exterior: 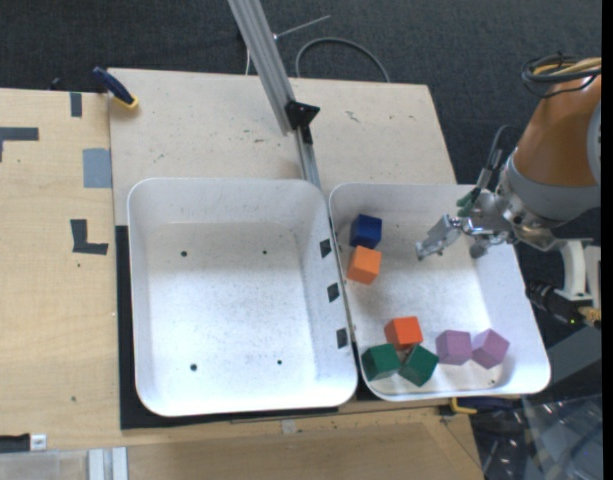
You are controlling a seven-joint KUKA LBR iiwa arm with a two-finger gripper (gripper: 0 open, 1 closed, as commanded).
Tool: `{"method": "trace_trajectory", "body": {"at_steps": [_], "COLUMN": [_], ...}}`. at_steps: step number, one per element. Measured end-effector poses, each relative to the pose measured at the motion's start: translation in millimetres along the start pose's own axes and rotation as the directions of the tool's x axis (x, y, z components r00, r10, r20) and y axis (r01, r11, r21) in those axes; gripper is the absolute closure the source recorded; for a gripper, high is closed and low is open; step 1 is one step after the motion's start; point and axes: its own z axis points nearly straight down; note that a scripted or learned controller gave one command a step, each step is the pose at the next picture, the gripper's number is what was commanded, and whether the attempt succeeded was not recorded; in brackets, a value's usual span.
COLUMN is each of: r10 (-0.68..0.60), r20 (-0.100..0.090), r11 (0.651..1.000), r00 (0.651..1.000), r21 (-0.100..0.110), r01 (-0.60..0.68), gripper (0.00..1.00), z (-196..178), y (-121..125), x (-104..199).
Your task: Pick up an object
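Observation:
The right bin (506, 278) holds several small cubes. A blue cube (365, 230) sits next to an orange cube (364, 264) at the bin's upper left. Along the near edge lie another orange cube (404, 331), two green cubes (381, 360) (419, 365) and two purple cubes (453, 346) (489, 348). My gripper (451, 249) hangs over the bin's upper right part, open, with nothing between its fingers. It is to the right of the blue and orange pair and apart from them.
The left bin (146, 268) stands beside the right one, joined at a shared wall. A slanted metal rail (266, 53) runs down to the bins' far edge. A cable loop (341, 53) lies behind them.

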Motion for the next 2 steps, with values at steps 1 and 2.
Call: {"method": "trace_trajectory", "body": {"at_steps": [1, 2], "r10": [0.004, 0.003], "r20": [0.000, 0.002], "r11": [1.000, 1.000], "r00": [1.000, 1.000], "r21": [0.004, -0.001], "r01": [-0.004, -0.003], "gripper": [0.00, 0.00], "z": [-50.8, -177.3], "y": [-52.9, -58.4], "x": [-6.0, -24.1]}}
